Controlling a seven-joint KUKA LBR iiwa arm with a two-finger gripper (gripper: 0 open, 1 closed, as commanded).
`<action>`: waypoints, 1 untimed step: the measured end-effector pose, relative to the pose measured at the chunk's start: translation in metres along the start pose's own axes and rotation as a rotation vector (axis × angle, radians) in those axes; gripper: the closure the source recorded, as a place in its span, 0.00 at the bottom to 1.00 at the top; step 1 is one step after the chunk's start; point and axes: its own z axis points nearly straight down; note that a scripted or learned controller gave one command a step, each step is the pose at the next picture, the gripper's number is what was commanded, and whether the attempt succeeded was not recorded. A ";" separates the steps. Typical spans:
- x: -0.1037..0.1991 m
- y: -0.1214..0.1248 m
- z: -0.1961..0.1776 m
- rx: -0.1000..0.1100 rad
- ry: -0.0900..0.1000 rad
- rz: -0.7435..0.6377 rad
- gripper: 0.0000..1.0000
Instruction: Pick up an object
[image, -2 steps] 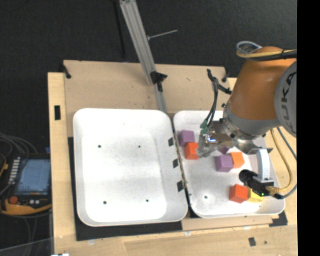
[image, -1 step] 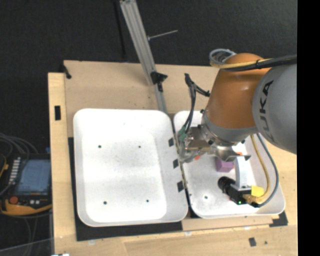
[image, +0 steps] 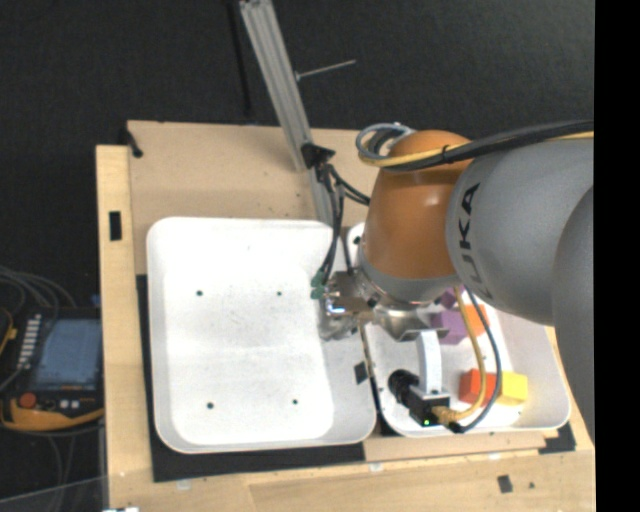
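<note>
The grey arm with its orange band (image: 415, 215) hangs over the right bin (image: 545, 415) and hides most of it. My gripper (image: 338, 305) sits low at the right bin's left edge, by the divide between the two bins. In the right bin, past the wrist, lie a purple object (image: 452, 325), an orange block (image: 472, 384) and a yellow block (image: 513, 388) side by side near the front right. None of them is between the fingers as far as the view shows. A small green bit (image: 318, 290) shows beside the gripper; I cannot tell what it is.
The left bin (image: 240, 330) lies to the gripper's left, white with small dark dots. A slanted metal rail (image: 285, 90) rises behind the bins. A handheld control unit (image: 60, 365) sits off the bench at far left.
</note>
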 end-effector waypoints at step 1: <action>-0.002 0.001 -0.002 -0.004 0.001 0.006 0.00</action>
